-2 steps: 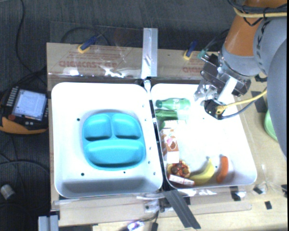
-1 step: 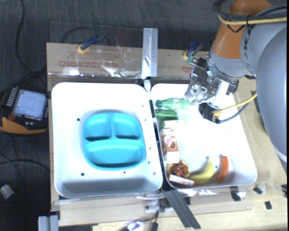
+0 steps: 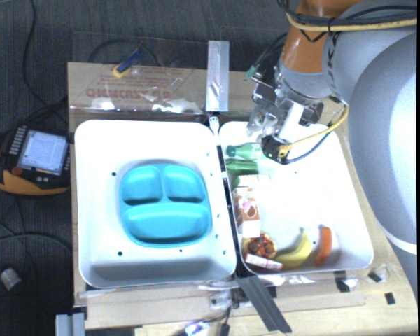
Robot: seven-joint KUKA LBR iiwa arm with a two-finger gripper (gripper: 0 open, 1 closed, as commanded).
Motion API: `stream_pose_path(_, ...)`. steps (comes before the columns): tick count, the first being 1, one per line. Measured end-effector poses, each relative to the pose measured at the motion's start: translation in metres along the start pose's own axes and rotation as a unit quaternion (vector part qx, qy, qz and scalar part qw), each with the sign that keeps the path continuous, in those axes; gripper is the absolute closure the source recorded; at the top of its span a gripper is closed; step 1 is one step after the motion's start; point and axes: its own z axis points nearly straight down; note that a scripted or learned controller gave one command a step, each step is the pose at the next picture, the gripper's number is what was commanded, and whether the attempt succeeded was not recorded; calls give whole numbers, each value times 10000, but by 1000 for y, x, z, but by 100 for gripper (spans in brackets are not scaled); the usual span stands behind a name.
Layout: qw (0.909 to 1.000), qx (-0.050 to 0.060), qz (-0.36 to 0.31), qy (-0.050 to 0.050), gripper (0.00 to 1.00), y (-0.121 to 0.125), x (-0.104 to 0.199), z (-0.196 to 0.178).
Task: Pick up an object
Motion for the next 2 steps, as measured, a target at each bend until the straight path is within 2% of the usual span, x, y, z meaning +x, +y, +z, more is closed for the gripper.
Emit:
stream_pose_path(1, 9999, 4, 143, 3, 100, -7, -73, -15)
stream_pose_path(2, 9996, 2, -298, 3, 100, -30, -88, -9)
